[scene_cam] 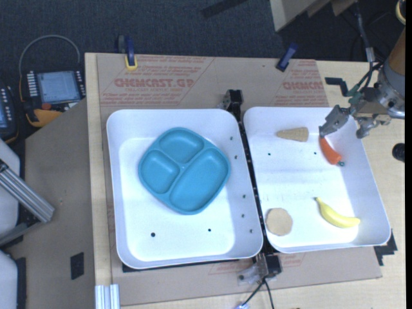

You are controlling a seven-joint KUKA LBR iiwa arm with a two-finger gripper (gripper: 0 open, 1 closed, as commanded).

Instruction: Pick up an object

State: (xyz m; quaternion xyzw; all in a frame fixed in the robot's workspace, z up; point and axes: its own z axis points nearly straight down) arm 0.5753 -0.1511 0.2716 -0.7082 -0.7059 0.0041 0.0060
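So the grey two-finger gripper (pixel 347 122) is hanging over the top right part of the right-hand shallow white bin (pixel 360 237), fingers spread apart with nothing between them. One fingertip sits just above the small orange-red carrot-shaped toy (pixel 330 150), which lies tilted in the upper right of that bin; from this angle I honestly can't tell if the finger is touching it or just floating over it.

Other stuff in the same bin: a tan cone-shaped piece like a bread wedge (pixel 293 134) lying near the back wall, just to the left of the gripper, a round beige cookie-looking disc (pixel 279 221) in the front left corner, and a yellow plastic banana (pixel 337 214) near the front right, well apart from the disc.

The left-hand shallow white bin (pixel 129 237) has a blue plastic divided plate with three compartments (pixel 185 169) sitting roughly in its middle, turned a bit askew. Both bins sit side by side on a brown cardboard sheet (pixel 193 79) with red printing, touching along the middle.
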